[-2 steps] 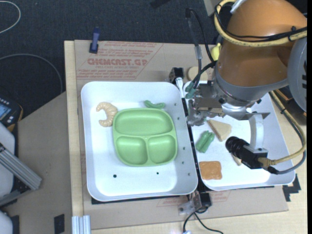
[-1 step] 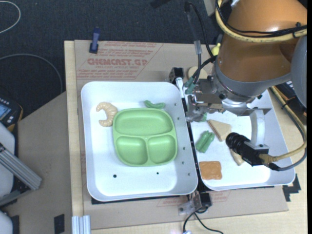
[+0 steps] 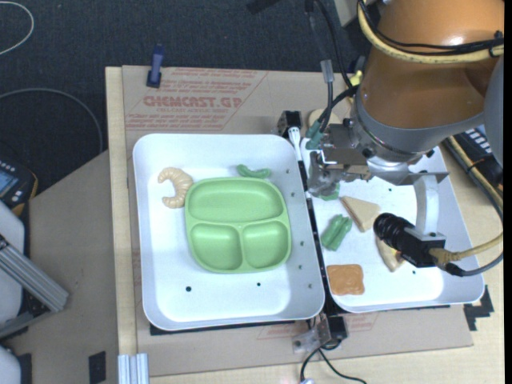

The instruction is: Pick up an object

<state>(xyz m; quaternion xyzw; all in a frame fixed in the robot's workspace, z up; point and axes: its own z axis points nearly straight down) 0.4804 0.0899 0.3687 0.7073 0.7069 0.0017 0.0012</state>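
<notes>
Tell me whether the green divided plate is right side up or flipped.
Right side up: the green divided plate shows three hollow compartments facing upward in the left bin.

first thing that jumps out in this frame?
The arm's big orange band fills the upper right, its gripper low at the right bin's left edge. The green divided plate sits mid left bin, a croissant at its upper left.

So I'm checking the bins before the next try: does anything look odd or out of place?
Nothing looks spilled or broken. The green divided plate sits slightly askew in the left bin, with a croissant and a green bean loose beside it rather than on it.
</notes>
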